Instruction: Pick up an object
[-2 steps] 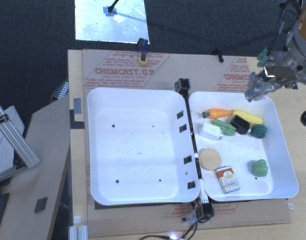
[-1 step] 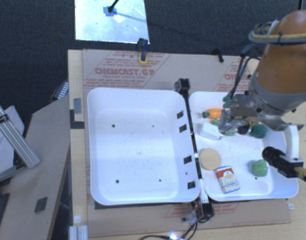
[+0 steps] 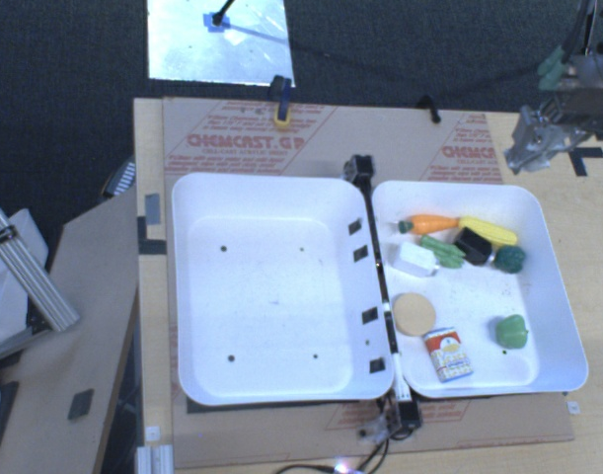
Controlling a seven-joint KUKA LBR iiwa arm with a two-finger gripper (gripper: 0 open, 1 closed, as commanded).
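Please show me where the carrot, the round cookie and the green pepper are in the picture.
carrot [image 3: 434, 223]: camera view, middle of its orange body.
round cookie [image 3: 414, 314]: camera view, centre of its flat top.
green pepper [image 3: 511, 331]: camera view, middle of its green body.

- Shallow white right bin [image 3: 553, 265]: crowded cluster at its upper part — orange carrot [image 3: 431, 223], yellow corn [image 3: 487, 231], black block [image 3: 472, 246].
- Lower centre: round tan disc [image 3: 414, 314], red-and-white carton [image 3: 447, 353], green pepper [image 3: 511, 331], well apart.

**A robotics lab test bench**

Two white bins [image 3: 271, 294] sit clamped on a protective-film sheet [image 3: 242, 138] printed "CHEMCAST GP". Aluminium framing [image 3: 25, 275] stands at the left, a metal plate [image 3: 219, 28] at upper left on dark carpet [image 3: 54, 67].
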